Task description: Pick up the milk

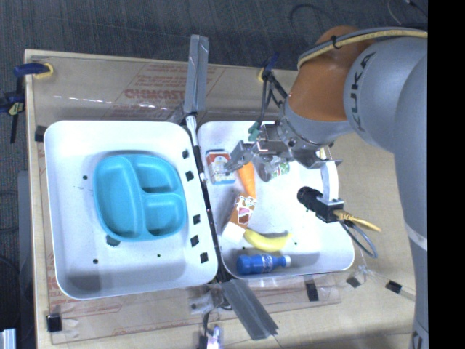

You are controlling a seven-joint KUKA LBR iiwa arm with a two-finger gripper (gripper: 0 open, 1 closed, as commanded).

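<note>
Camera view is taken from above at a slant, and the right-hand bin [330, 253] is used as the landmark. Against that bin's upper left wall, a small carton with a red and white face is seen — this is judged to be the milk [217, 164]. Toward the bin's middle from it, an orange carrot [247, 178] and a small printed pack [244, 209] are found; a banana [266, 239] and a blue bottle [263, 263] are laid along the bin's lower wall. The gripper [267, 158] is hung over the bin's upper middle, just beside the milk, and nothing is seen between its fingers; whether they are spread or closed cannot be told. For a clean grasp, the gripper is best shifted toward the bin's left wall — squarely above the carton — and lowered clear of the carrot.
</note>
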